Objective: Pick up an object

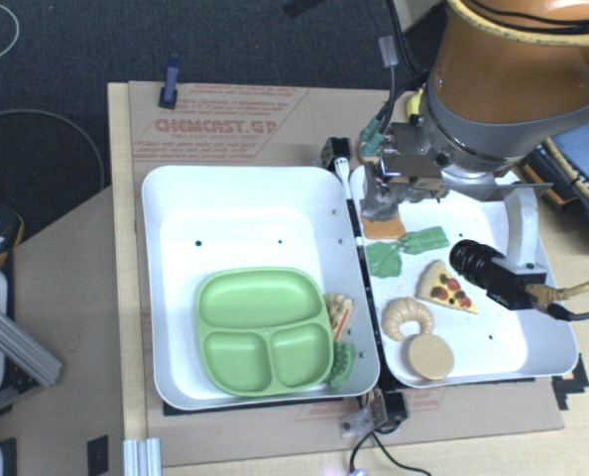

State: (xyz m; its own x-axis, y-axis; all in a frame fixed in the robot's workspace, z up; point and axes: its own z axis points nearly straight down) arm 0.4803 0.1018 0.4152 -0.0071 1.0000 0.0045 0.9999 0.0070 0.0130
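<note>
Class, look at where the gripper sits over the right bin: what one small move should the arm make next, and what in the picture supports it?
Probably a short, straight descent. The gripper hangs at the right bin's upper-left corner, right above the orange piece, with the green pieces just below in the view. Whether it already touches the orange piece can't be told.

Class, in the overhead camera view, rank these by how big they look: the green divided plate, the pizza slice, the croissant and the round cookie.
1. Green divided plate, by far the largest.
2-4. Croissant, pizza slice and round cookie look too alike in size to rank with confidence.
</note>
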